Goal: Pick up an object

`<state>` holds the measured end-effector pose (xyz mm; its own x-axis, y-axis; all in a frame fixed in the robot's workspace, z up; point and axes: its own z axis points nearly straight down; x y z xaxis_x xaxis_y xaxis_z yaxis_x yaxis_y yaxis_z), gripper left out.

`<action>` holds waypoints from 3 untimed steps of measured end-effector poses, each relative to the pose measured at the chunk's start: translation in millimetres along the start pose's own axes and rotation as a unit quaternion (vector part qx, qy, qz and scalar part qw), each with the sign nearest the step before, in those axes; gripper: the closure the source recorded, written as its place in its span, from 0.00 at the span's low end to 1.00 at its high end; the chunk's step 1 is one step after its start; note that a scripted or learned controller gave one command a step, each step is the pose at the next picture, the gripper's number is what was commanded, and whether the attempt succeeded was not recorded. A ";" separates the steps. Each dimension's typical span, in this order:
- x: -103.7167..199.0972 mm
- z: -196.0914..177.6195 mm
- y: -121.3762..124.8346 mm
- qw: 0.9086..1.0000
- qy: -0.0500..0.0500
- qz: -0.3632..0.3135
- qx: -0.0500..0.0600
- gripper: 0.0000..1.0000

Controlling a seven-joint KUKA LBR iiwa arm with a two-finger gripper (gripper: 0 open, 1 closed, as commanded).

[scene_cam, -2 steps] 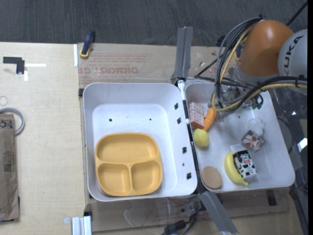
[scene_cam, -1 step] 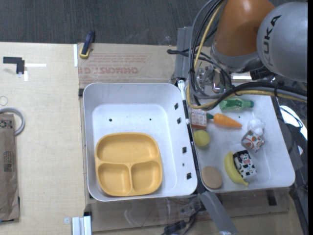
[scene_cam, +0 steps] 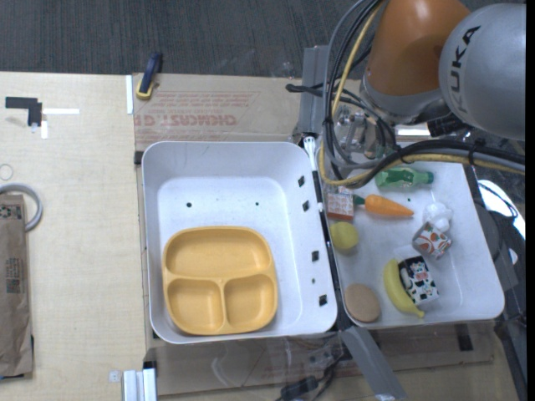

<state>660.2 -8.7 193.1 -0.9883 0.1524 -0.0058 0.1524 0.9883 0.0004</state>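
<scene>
The right bin [scene_cam: 476, 299] holds several small objects. A green bottle [scene_cam: 404, 177] and an orange carrot [scene_cam: 389, 207] lie near its back. A small red and white box [scene_cam: 338, 203] and a yellow-green ball [scene_cam: 344, 236] sit along its left wall. Toward the front are a brown round disc [scene_cam: 363, 302], a banana [scene_cam: 398, 291] and a black and white carton [scene_cam: 418, 279]. A patterned cup [scene_cam: 432, 241] and a white lump [scene_cam: 438, 215] lie at the right. My gripper [scene_cam: 355, 138] hangs over the bin's back left corner, just above the box, among looping cables.
The left bin [scene_cam: 226, 182] holds a yellow divided plate [scene_cam: 220, 279] at its front. A cardboard sheet [scene_cam: 213, 107] lies behind the bins with a blue and yellow tool [scene_cam: 149, 75] on its edge. A brown paper bag [scene_cam: 12, 282] rests at far left.
</scene>
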 end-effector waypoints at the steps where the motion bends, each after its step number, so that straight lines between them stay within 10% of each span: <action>1: 8.4 -165.8 -67.6 0.998 0.000 0.069 0.001 0.00; 2: 79.6 -9.7 -119.4 1.000 0.002 0.014 0.001 0.00; 3: 143.4 -32.6 -178.8 0.997 0.002 -0.082 0.000 0.00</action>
